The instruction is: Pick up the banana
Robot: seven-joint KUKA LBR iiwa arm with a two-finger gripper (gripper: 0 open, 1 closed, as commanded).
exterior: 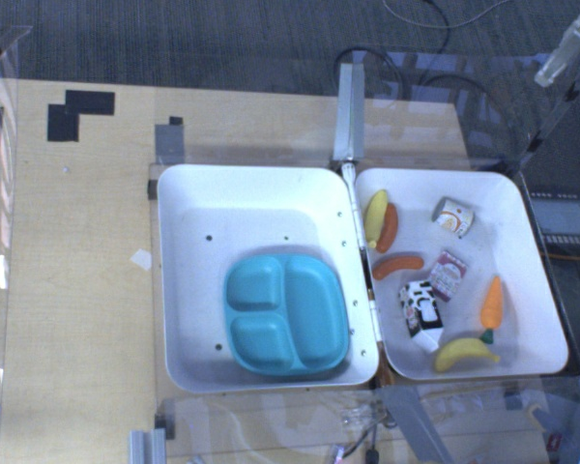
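A yellow banana (466, 354) lies at the near edge of the right bin (536, 249), its green-tipped stem pointing toward a carrot. A second yellow banana-shaped piece (375, 215) lies at the bin's far left, pressed against a red-brown sausage (390, 227). Nothing touches or covers either one.
The right bin also holds a second sausage (397, 265), an orange carrot (491, 303) and three small cartons (453, 217) (448, 275) (421, 308). In the left bin (188, 259) lies a blue divided tray (286, 312). A pale grey slanted bar (570, 39) stands at the top right.
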